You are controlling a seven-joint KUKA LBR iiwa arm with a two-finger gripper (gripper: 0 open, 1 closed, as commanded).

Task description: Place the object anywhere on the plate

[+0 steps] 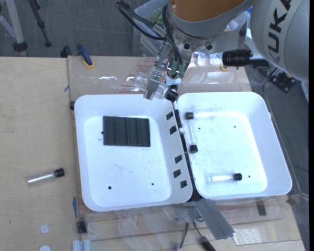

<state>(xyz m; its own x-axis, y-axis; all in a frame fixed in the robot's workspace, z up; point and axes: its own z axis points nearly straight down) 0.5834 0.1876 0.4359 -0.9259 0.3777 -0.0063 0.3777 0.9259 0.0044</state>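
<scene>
**Three Tubes Lie in Right Bin as Arm Hangs Over the Far Rims**

You are looking down on three clear tubes with black caps in the right bin (274,147). One tube (201,116) lies crosswise near the far left corner, cap to the left. A second tube (188,135) runs along the left wall just beside it, cap at the near end. A third tube (223,177) rests toward the near edge, cap to the right, well apart from the other two. None of them touches the dark ribbed plate (126,131), which sits flat in the far part of the left bin (83,162). The two bins stand side by side, their inner rims meeting, with a row of small black clips (175,152) along the seam.

Your end effector (161,90) hovers above the far end of that seam, over the bins' far rims. Whether it is released or clenched cannot be told from this angle, and nothing is visible between its tips. Above it you see the arm's orange band (206,10) and a bundle of cables.

Outside the bins, a fourth tube (45,176) with a black cap lies on the wooden tabletop (29,108) to the left, well apart from the left bin. A blue clamp (84,55) sits at the tabletop's far edge.
</scene>
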